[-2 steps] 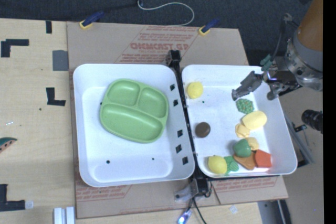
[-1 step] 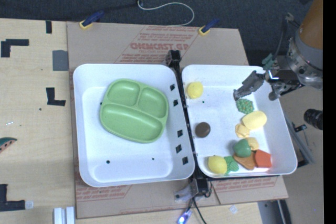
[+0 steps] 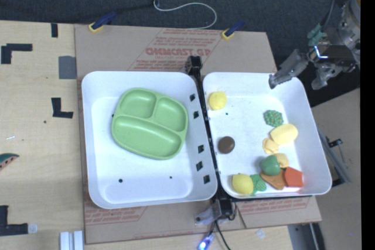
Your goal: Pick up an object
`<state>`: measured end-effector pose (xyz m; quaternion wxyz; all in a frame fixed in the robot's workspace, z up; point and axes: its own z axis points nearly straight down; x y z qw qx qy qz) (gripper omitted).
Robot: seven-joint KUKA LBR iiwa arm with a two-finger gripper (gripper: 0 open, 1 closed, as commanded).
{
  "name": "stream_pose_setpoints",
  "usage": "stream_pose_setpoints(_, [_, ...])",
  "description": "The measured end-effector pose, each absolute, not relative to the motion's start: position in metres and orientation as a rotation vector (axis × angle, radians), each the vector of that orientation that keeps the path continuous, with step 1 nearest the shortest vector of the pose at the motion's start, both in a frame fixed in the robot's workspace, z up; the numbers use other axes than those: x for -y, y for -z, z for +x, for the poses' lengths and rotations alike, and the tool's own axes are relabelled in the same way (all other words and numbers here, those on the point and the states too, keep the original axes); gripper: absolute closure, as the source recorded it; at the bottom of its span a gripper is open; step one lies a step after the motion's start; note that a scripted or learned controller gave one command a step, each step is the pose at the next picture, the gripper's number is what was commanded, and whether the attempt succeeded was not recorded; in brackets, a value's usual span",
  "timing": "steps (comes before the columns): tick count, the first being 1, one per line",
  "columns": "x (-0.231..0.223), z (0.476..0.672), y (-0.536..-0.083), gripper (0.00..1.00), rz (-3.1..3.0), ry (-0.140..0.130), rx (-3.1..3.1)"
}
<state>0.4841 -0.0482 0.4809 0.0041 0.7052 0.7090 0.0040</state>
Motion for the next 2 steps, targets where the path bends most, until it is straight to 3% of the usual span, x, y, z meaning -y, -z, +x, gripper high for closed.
stream_pose_setpoints(1, [-0.019, 0.483, -0.381, 1.0, 2.219, 0.012, -2.235])
stream_pose_setpoints(2, [-0.084, 0.497, -0.465, 1.0, 2.208, -0.011, -2.229])
